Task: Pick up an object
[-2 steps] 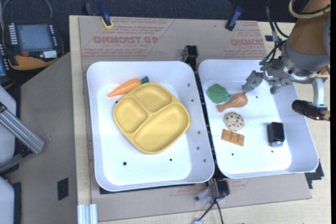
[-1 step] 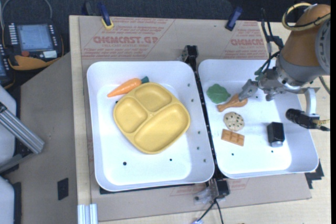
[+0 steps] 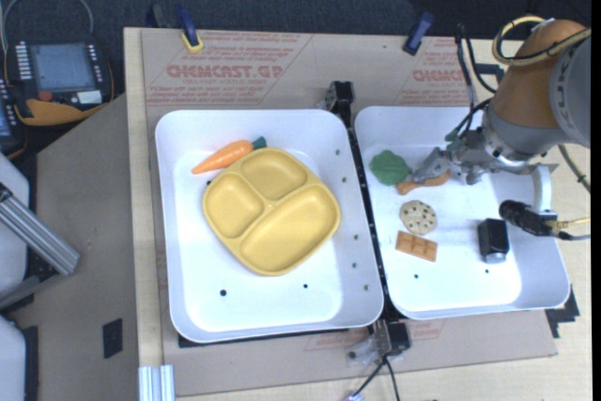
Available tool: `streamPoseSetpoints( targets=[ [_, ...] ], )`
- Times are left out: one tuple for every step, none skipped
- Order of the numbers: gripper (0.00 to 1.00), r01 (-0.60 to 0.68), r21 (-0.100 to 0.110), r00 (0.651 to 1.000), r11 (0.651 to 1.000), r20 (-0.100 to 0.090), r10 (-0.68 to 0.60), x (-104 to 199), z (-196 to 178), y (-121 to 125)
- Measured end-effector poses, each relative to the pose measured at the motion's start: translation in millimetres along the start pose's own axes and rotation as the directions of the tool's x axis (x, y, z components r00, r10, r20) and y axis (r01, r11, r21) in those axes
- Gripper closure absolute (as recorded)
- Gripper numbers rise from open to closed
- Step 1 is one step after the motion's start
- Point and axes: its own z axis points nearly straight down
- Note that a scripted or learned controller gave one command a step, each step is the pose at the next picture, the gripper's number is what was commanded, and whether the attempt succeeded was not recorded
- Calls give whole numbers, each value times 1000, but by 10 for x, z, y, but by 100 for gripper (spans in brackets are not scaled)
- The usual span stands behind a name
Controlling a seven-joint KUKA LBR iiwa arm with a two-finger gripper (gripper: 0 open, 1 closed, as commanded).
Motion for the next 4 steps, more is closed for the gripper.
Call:
streamPoseSetpoints(
  targets=[
    [100, 1, -14, 1000, 1000, 6, -1, -8, -148, 36],
    [100, 0, -2, 1000, 1000, 8, 0, -60, -763, 106],
    [100, 0, -3, 1000, 1000, 8, 0, -59, -1293, 124],
    [100, 4, 7, 1000, 1000, 3, -4, 531, -1359, -46]
  ],
)
